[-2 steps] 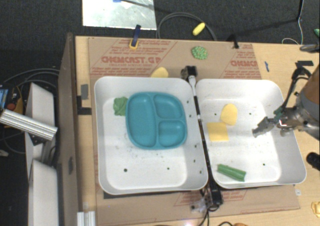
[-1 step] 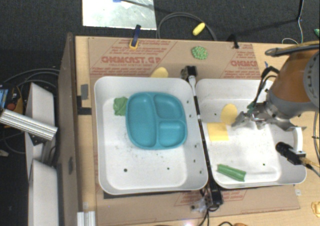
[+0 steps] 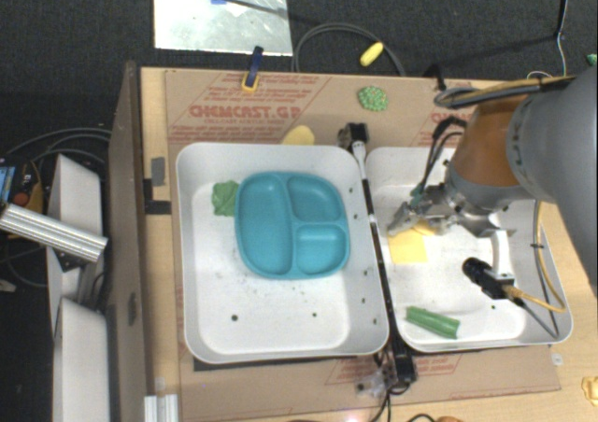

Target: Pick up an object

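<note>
Yellow flat square piece (image 3: 407, 248) lies on the floor of the right shallow white bin (image 3: 458, 297), towards that bin's left side and about halfway along its length. It rests flat, with one corner pointing down the view. The gripper (image 3: 418, 218) sits directly over the upper edge of this yellow piece, low in the bin and very close to it; whether they touch cannot be told. Whether the gripper is spread or pressed together also cannot be told, since its metal parts blur into one grey shape, and nothing can be seen held in it. The grey arm (image 3: 553, 142) comes in from the right side of the view, with its orange band (image 3: 486, 145) just above the gripper.

Near the front edge of the same bin lies a green long pod-shaped piece (image 3: 432, 321), well apart from the yellow piece.

The left shallow white bin (image 3: 271, 322) stands just beside the right one, with a dark strip between them. In it lies a teal plastic divided plate (image 3: 291, 224) with three compartments, taking up most of the bin's upper half. A green leafy piece (image 3: 224, 196) touches the plate's left edge.

Both bins stand on a brown cardboard sheet (image 3: 243, 112) with red printing, which covers the worktop (image 3: 126, 252). On the cardboard behind the bins are a pale yellow rounded piece (image 3: 299, 136), right at the left bin's back rim, and a green knobbly round piece (image 3: 373, 98) further back.
</note>
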You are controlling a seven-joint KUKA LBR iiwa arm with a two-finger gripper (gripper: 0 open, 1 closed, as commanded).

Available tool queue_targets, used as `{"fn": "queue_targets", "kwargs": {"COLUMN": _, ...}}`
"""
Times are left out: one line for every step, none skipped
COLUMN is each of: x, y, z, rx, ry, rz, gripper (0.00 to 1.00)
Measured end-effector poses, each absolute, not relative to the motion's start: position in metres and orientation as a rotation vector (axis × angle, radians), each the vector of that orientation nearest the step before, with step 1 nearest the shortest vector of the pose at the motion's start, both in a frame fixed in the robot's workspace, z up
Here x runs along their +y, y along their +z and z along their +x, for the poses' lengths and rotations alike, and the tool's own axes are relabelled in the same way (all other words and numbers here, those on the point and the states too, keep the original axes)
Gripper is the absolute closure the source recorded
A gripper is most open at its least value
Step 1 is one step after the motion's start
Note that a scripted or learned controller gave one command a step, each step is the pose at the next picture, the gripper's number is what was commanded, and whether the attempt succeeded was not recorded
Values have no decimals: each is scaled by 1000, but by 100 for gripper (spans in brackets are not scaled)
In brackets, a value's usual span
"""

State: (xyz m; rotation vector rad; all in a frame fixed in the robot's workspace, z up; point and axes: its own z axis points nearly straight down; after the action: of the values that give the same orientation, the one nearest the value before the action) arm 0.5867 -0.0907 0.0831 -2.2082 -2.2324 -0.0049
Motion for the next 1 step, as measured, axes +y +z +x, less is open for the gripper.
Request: {"fn": "queue_targets", "kwargs": {"x": -91, "y": 84, "z": 572, "rx": -2221, "ry": 1, "rz": -2220, "gripper": 0}}
